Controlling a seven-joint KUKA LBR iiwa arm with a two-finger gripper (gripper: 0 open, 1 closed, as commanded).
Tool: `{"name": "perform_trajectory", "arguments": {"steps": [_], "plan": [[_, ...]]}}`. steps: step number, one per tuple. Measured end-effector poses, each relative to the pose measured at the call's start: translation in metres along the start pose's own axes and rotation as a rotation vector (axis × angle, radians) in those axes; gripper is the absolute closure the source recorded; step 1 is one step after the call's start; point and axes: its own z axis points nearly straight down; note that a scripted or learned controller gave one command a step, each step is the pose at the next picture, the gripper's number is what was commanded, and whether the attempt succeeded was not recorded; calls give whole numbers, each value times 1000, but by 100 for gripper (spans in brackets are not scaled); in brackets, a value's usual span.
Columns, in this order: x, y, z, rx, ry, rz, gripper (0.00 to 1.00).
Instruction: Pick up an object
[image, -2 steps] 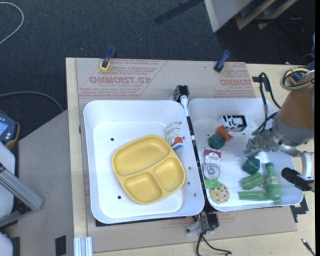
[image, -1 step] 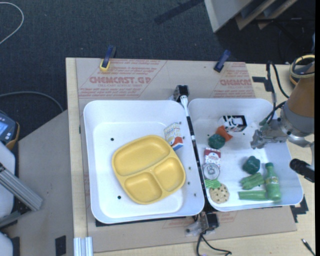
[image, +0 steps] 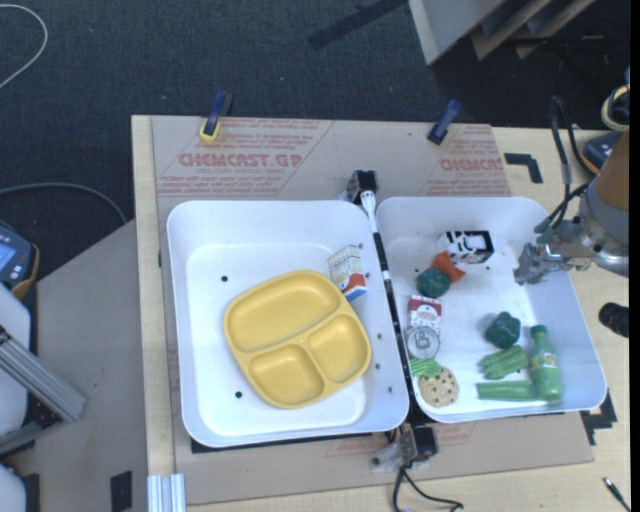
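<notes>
Cookie (image: 438, 385), can (image: 424, 342), green bottle (image: 544, 364) and green pepper (image: 503, 327) lie loose in the right bin (image: 585, 330), candidates for picking; tool (image: 533, 262), finger state indeterminable, hovers at the bin's right rim, carrying nothing.

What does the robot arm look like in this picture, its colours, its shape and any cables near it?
The arm enters from the right edge. Its body there is rounded and tan to orange in colour, with a grey part below it. The gripper is a small blocky piece of grey metal, seen above the right white bin. Thin dark cables run in curves from above down toward the wrist. I see no markings on it.
</notes>
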Motion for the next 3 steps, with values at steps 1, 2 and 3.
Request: {"name": "perform_trajectory", "arguments": {"steps": [1, 2, 3], "plan": [[0, 1, -33, 1, 0, 0, 100], [55, 22, -41, 2, 3, -6, 100], [105, 24, -34, 9, 4, -3, 100]]}}
